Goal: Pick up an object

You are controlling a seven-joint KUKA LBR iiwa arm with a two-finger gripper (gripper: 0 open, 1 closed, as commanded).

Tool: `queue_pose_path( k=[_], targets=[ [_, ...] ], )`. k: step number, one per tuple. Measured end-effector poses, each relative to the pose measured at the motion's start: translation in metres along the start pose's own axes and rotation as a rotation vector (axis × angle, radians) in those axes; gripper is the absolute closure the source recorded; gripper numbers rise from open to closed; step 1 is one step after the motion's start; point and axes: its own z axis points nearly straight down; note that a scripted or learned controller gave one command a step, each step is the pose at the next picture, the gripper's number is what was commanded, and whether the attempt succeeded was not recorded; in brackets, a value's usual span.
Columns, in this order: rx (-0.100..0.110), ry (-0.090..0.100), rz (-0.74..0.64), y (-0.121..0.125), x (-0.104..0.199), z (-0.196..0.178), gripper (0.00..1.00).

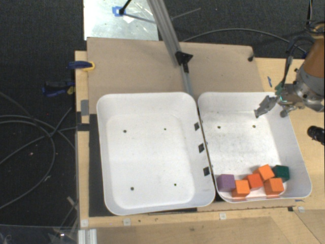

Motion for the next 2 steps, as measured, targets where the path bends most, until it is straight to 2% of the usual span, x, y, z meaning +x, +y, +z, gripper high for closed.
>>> queue_pose_path(
  k=[1, 2],
  targets=[
    [0.0, 0.0, 0.0, 0.0001, 0.0002, -0.0001, 0.0],
    [0.0, 0.0, 0.003, -0.0098, 0.0027, -0.0066, 0.0]
  ],
)
